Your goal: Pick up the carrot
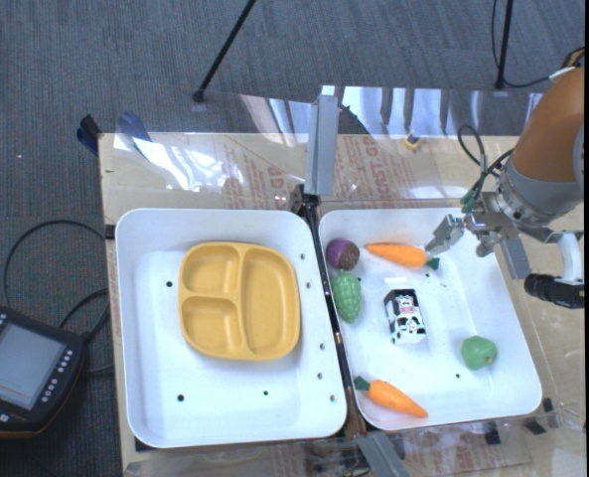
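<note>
Two orange carrots with green tops lie in the right bin. One carrot rests near the bin's back edge, its green end pointing right. The other carrot lies at the front left corner. My gripper hangs over the back right part of this bin, just right of the upper carrot's green end. Its fingers are spread apart and nothing sits between them.
The right bin also holds a purple fruit, green grapes, a small black-and-white carton and a green pepper-like piece. The left bin carries a yellow divided plate. A tablet lies on the floor at left.
</note>
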You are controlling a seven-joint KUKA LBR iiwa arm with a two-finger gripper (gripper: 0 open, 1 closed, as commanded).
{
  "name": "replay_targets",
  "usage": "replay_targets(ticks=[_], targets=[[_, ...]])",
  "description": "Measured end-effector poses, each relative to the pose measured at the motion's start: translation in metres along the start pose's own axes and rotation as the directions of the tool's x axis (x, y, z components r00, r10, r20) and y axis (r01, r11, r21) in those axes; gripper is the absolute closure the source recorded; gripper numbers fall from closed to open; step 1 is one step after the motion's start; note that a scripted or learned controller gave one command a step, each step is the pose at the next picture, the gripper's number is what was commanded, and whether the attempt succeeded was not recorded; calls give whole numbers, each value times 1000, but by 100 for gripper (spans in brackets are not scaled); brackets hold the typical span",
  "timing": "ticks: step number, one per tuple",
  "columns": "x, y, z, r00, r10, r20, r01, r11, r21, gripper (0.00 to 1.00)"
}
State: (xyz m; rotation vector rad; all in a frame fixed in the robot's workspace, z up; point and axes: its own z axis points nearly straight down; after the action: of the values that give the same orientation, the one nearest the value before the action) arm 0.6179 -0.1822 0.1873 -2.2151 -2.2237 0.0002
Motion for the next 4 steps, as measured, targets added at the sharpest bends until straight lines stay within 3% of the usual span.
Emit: replay_targets(ticks=[1,2,3,4], targets=[[18,32,92,988,-153,6,153,988,-15,0],[17,34,80,988,-155,10,156,988,-19,100],[17,33,81,988,-156,10,156,988,-17,0],[85,27,101,994,-106,-2,106,994,2,0]])
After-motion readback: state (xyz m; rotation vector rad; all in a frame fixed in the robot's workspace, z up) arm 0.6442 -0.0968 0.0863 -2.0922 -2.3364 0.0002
